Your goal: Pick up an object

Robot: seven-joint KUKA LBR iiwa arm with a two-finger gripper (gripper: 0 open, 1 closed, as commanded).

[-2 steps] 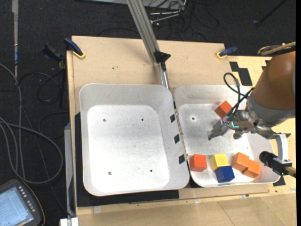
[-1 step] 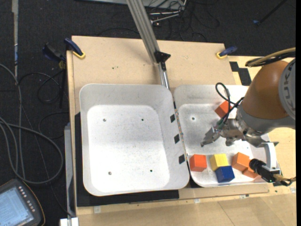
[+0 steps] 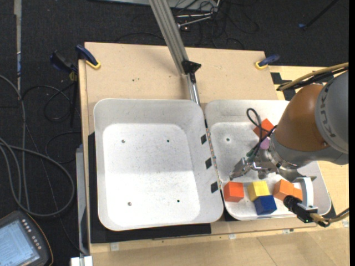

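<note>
My gripper (image 3: pixel 250 169) hangs low over the middle of the right bin (image 3: pixel 222 115), below the arm's orange band. Just under it, along the bin's near wall, lie an orange cube (image 3: pixel 234 191), a yellow cube (image 3: pixel 258 189) and a blue cube (image 3: pixel 265 204). The yellow and blue cubes touch. Another orange block (image 3: pixel 288 189) sits to their right, partly under the arm. Farther back, an orange block (image 3: pixel 265 127) and a small purple piece (image 3: pixel 266 144) lie beside the arm's wrist. Nothing shows in the gripper's grasp.
The left bin (image 3: pixel 150 159) adjoins the right one, its raised wall between them. A metal pole (image 3: pixel 172 32) slants in from the top toward the bins' shared edge. Blue clamps (image 3: pixel 86 53) grip the board's far corners.
</note>
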